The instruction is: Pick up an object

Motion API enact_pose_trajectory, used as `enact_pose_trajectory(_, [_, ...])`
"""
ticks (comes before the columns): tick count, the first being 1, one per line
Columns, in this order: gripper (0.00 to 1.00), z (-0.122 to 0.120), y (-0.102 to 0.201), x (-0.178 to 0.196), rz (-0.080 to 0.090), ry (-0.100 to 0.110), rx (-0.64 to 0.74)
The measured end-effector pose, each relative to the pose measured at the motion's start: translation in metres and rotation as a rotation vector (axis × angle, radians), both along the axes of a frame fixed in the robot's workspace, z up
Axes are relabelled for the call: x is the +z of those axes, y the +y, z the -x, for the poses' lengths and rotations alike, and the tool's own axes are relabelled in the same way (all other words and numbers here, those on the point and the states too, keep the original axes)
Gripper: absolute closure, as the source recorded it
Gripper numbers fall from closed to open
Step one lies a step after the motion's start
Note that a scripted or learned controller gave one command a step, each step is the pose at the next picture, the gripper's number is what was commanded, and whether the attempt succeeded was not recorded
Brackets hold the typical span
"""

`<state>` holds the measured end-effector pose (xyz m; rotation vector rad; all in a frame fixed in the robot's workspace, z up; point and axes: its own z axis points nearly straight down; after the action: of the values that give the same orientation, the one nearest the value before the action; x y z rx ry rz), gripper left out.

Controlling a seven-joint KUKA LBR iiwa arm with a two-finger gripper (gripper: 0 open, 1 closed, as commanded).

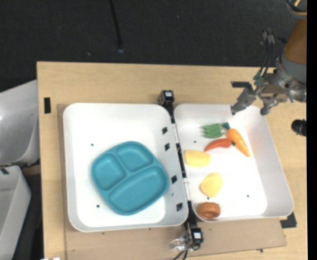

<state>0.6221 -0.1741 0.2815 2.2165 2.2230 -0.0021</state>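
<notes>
Just below your gripper (251,104), whose fingers are spread apart and grasp nothing, the carrot (238,141) lies, probably light, stiff and smooth, so take its thick middle.

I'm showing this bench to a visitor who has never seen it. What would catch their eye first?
Probably the blue divided plate, bright against the left bin. Next, the cluster of toy food in the right bin: a carrot with green top beside a red pepper, two yellow pieces below, and a brown one at the near left corner. The gripper hovers over that bin's far edge with its fingers spread and nothing between them.
</notes>
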Motion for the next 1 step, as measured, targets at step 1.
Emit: enact_pose_trajectory(1, [0.0, -0.0013, -0.0113, -0.0556, -0.001, 0.004, -0.003])
